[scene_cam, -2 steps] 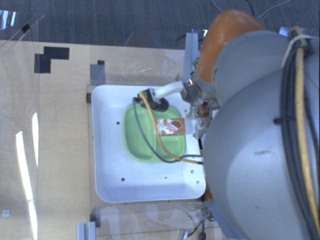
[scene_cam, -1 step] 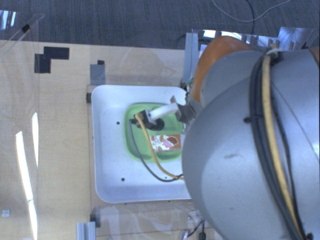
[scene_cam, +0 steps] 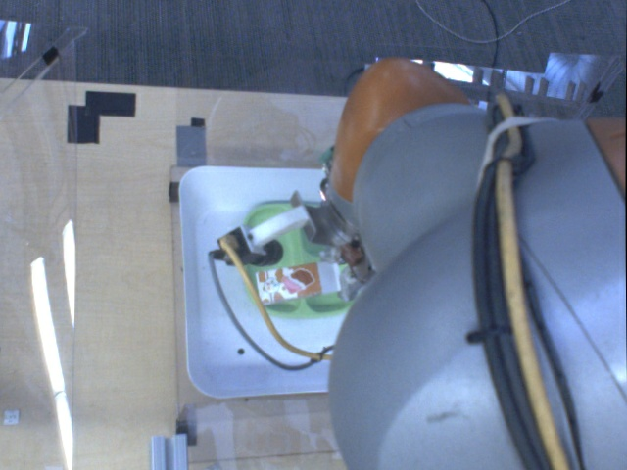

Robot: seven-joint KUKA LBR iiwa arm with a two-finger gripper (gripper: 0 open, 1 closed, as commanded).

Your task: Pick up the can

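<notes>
The can (scene_cam: 290,284) lies on its side in the left white bin (scene_cam: 211,351). It has a white label with a red and brown picture, and it rests against a green object (scene_cam: 279,213). My gripper (scene_cam: 318,231) hangs just above and to the right of the can, low over the green object. The big grey arm (scene_cam: 470,292) with its orange band (scene_cam: 387,101) hides the gripper's right side and everything behind it.
A yellow cable (scene_cam: 263,313) and a black cable (scene_cam: 235,326) loop from the gripper down across the bin floor. The bin's rim runs along the left and front. Bare wooden bench (scene_cam: 98,262) lies to the left, with black tape marks (scene_cam: 98,114).
</notes>
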